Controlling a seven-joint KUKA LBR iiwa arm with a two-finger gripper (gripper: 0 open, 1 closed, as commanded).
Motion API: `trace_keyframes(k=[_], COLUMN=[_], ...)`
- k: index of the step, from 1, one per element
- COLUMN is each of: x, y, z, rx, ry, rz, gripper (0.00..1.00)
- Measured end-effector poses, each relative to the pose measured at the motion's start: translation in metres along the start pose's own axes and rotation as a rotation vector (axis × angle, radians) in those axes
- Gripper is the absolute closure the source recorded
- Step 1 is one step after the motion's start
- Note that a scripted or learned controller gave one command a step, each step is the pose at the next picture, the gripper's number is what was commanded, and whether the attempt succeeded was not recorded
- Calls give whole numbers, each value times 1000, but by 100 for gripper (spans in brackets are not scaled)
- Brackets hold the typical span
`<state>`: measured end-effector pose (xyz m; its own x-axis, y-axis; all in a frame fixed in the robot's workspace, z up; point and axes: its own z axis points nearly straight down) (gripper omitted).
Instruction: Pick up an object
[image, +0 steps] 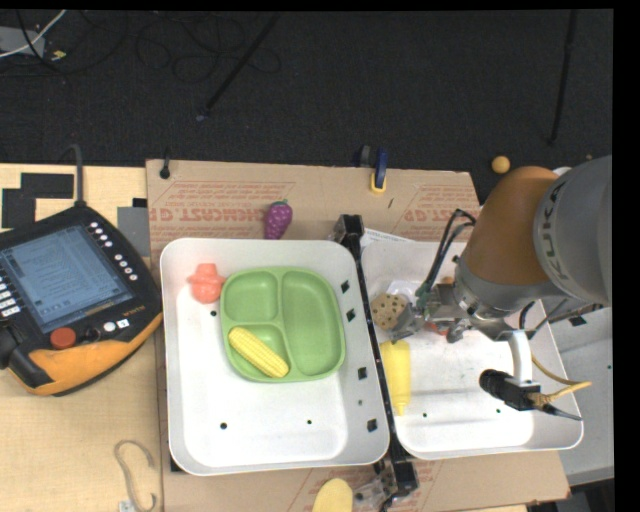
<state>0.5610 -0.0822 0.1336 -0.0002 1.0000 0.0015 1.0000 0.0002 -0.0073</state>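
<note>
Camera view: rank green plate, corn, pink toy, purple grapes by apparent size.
1. Green plate, clearly largest.
2. Corn.
3. Pink toy.
4. Purple grapes, close to the pink toy in size and farther from the camera, so that pair is unsure.

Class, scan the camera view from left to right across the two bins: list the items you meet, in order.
pink toy → corn cob on the green divided plate → yellow bottle → pincer over the right bin
</note>
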Motion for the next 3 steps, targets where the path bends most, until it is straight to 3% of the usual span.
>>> trace_keyframes(k=[1,2,3], x=[1,0,-11], y=[0,0,-3], z=[47,37,-14], rx=[-6,-3,-9], ry=[-3,0,-2], rz=[2,9,5], gripper=[0,100,100])
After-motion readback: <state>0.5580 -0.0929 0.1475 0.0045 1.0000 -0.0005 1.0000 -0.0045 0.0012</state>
